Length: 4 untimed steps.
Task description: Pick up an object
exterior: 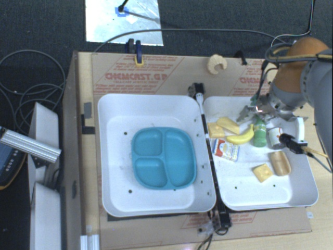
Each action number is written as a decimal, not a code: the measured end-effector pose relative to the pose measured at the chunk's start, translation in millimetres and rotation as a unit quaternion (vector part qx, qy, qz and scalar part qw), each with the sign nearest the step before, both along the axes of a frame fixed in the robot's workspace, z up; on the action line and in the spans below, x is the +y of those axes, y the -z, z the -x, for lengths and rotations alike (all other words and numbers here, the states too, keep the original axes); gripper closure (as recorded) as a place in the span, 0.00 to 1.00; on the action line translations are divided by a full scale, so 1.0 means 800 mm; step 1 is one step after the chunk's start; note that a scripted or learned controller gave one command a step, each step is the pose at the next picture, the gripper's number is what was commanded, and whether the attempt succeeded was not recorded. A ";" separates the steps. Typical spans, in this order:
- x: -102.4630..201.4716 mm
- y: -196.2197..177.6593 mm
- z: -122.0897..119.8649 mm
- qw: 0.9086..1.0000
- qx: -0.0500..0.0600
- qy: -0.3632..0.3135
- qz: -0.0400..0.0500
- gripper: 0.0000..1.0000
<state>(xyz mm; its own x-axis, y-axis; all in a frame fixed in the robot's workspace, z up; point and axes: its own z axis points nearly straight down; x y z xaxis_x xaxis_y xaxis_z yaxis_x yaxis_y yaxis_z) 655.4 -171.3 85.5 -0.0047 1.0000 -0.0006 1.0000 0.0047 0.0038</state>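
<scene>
Blue divided plate (164,157) sits in your left bin (117,139); nothing lifted yet.
Your gripper (258,114) hangs low in the right bin (302,191), over the green bottle (259,133) beside the banana (241,136); I cannot tell its jaw state. The grasp and lift remain.

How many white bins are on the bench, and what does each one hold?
2. The left bin holds a blue divided plate. The right bin holds toy foods, including a banana; the arm may hide some.
</scene>
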 end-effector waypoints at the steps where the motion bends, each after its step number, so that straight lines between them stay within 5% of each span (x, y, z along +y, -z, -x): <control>1: 0.012 0.000 0.026 1.000 0.001 0.001 0.000 0.00; 2: 0.012 -0.014 0.025 1.000 -0.001 0.000 0.001 1.00; 3: -0.016 -0.157 0.067 1.000 -0.001 0.002 0.001 1.00; 4: 0.062 -0.201 0.048 1.000 0.000 0.000 0.000 1.00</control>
<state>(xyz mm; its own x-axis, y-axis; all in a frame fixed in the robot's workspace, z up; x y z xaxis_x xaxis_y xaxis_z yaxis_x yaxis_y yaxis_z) 616.9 -121.4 246.1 -0.0043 1.0000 -0.0001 1.0000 0.0043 0.0038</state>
